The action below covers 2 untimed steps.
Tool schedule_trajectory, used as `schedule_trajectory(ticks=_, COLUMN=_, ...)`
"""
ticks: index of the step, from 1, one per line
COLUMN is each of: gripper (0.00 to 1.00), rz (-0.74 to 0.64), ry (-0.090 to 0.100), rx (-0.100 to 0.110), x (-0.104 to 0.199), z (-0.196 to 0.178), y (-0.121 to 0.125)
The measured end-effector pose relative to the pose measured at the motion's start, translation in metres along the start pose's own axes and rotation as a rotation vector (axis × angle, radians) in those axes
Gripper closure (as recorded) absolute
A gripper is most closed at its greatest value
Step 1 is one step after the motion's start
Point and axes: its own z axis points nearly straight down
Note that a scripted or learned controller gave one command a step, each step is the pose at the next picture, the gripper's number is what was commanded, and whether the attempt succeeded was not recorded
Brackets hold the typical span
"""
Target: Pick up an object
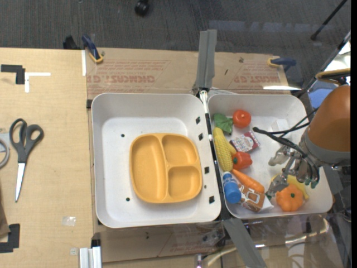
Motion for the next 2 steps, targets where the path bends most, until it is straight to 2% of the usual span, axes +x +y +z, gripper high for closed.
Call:
schedule_trajectory(ticks=1, gripper=0.00, rz=-0.032, ry=-0.048, rx=0.016, x=0.0224, z=-0.0025, y=0.0366)
schedule_trajectory(ticks=2, gripper=0.00, rz=-0.054, ry=-0.059, rx=0.024, x=0.0253, z=-0.0031, y=0.0418)
